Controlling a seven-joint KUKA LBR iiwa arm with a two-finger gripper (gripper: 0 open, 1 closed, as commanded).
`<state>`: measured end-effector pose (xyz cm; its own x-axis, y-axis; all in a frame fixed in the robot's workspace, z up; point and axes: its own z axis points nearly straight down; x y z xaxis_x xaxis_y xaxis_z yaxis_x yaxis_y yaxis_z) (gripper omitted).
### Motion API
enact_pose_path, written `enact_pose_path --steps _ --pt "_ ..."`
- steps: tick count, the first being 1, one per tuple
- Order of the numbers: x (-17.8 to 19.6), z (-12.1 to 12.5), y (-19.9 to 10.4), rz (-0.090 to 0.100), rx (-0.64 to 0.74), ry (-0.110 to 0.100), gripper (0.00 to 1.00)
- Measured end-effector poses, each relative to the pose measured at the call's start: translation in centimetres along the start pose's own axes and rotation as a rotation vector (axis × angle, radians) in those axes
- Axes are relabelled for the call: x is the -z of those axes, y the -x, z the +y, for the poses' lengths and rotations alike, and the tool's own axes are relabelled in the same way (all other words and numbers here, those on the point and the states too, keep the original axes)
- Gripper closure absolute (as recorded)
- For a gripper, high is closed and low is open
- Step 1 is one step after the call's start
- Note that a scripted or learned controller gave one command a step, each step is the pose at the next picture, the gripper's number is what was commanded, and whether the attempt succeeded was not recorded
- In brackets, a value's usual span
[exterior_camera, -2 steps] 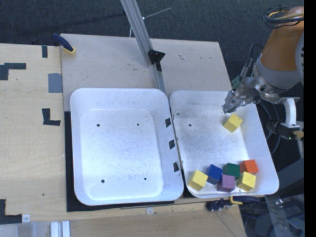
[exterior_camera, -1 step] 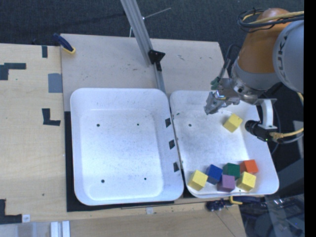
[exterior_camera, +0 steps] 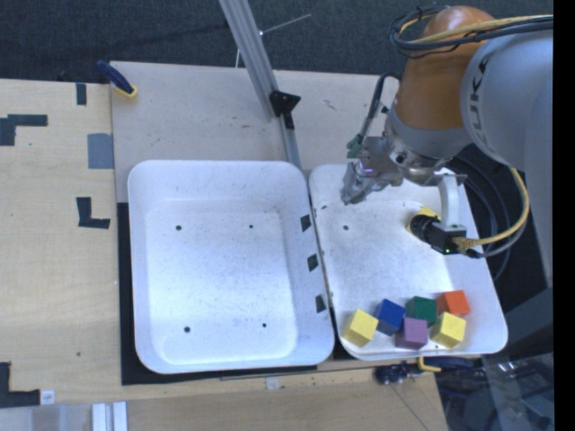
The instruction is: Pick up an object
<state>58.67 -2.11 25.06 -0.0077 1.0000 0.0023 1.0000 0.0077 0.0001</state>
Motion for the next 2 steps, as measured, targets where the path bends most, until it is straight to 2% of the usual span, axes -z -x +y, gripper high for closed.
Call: enact_pose_path --steps 2 --pt "0.1 1.1 -11.6 -0.001 0.000 -0.002 1.00"
